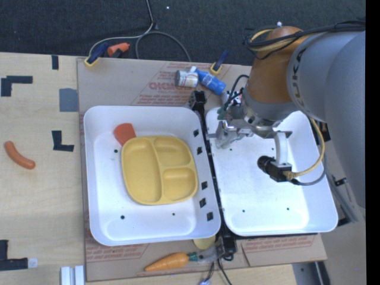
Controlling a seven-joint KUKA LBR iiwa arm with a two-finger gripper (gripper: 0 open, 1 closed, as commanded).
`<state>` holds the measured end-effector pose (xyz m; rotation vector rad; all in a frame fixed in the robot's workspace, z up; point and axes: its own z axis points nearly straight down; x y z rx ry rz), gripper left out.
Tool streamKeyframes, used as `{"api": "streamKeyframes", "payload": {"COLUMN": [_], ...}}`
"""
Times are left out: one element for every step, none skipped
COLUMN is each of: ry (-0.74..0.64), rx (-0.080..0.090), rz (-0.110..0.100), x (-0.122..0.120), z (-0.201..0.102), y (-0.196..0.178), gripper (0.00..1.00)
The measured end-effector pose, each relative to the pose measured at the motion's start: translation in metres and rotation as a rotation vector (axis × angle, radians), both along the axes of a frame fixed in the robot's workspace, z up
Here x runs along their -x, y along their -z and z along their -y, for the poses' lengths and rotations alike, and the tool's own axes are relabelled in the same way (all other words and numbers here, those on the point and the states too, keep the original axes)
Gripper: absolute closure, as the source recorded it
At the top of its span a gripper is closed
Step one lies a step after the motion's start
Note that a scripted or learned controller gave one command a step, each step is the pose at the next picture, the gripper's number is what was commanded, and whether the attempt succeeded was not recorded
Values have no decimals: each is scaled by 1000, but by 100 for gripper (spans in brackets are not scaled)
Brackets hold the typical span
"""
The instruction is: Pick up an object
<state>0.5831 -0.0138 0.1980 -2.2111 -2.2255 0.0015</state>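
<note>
Camera view shows two shallow white plastic bins side by side; the left bin [101, 218] serves as the landmark. Inside it lie one yellow divided plastic tray [159, 169], near the middle, and one small orange-red block [124, 133] touching the tray's far-left corner. Those two are the only candidates for picking. The right bin [309, 218] adjoins the landmark's right wall, and the grey arm with its orange band [270, 70] hangs over that bin's far-left part. The gripper [228, 134] sits just right of the shared wall, with nothing visible between its fingers; whether they are spread or closed I cannot tell.

As I judge it, the step in hand is the approach, with no grasp made. Next the arm must cross left over the wall and descend on the block or the tray's rim.

Outside the landmark: one orange carrot toy [168, 262] just in front, one orange sausage-shaped toy [19, 155] well to the left, one blue-and-white clamp [202, 79] beyond the far edge.
</note>
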Motion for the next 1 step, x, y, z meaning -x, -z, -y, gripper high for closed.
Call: {"api": "streamKeyframes", "payload": {"ry": [5], "rx": [2], "rz": [2], "x": [-2], "z": [4], "y": [1], "gripper": [0]}}
